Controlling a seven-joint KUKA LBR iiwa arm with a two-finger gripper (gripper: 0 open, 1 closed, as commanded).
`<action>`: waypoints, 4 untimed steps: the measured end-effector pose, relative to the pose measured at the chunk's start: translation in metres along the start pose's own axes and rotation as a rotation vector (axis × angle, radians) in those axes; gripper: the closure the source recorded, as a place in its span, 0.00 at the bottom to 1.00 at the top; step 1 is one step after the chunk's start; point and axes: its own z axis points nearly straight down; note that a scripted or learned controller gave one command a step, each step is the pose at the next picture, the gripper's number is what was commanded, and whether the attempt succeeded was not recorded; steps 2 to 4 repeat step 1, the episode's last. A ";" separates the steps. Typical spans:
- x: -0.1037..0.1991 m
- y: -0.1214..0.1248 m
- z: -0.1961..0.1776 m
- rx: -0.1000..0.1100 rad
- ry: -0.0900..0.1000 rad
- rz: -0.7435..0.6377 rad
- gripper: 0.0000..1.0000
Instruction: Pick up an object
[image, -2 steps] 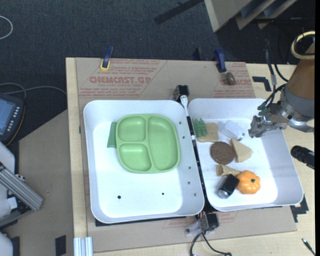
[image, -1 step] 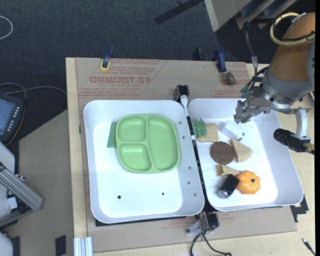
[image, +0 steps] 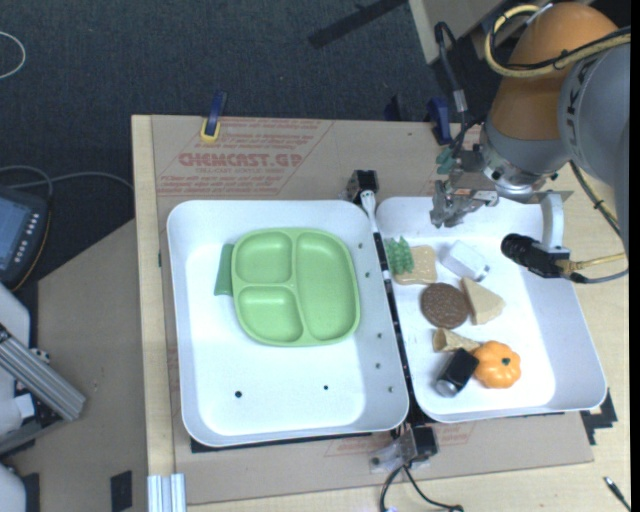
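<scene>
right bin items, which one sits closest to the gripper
The small white rectangular block, just below the gripper; the brown round disc and orange pumpkin lie farther down.

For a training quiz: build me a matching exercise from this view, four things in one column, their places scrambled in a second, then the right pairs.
Things:
1. green tray
2. pumpkin
3. brown disc
4. gripper

Places:
A. near end of the right bin, beside a black cylinder
B. above the far end of the right bin
C. left bin
D. middle of the right bin, among the wedges

Pairs: 1-C, 2-A, 3-D, 4-B
</scene>
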 end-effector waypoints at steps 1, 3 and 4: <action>0.022 0.032 0.001 -0.001 0.000 0.002 1.00; 0.022 0.032 0.001 -0.001 0.000 0.002 1.00; 0.022 0.032 0.001 -0.001 0.000 0.002 1.00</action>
